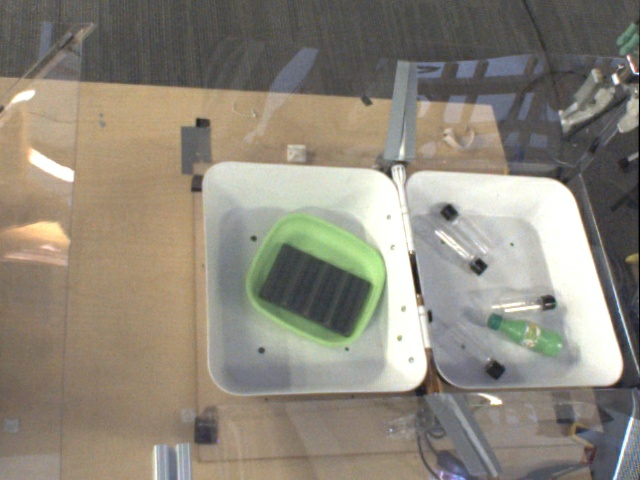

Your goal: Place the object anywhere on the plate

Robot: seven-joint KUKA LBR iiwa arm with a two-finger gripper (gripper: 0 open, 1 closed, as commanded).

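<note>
A lime-green plate (266,253) sits in the left white bin (226,298), with a dark ridged pad (315,288) lying in it. The right white bin (560,218) holds a clear tube with black caps (460,238), a second clear tube (522,306), a small green bottle (527,335) and a faint clear tube ending in a black cap (494,369). My gripper (592,106) hangs at the far upper right, outside and beyond the right bin's back corner, well away from every object. Nothing is seen in it.
A grey metal bar (402,118) runs back from the seam between the two bins. A small pale block (295,153) and a black clamp (197,148) lie on the wooden bench behind the left bin. Cables and fittings sit below the bins' front edge.
</note>
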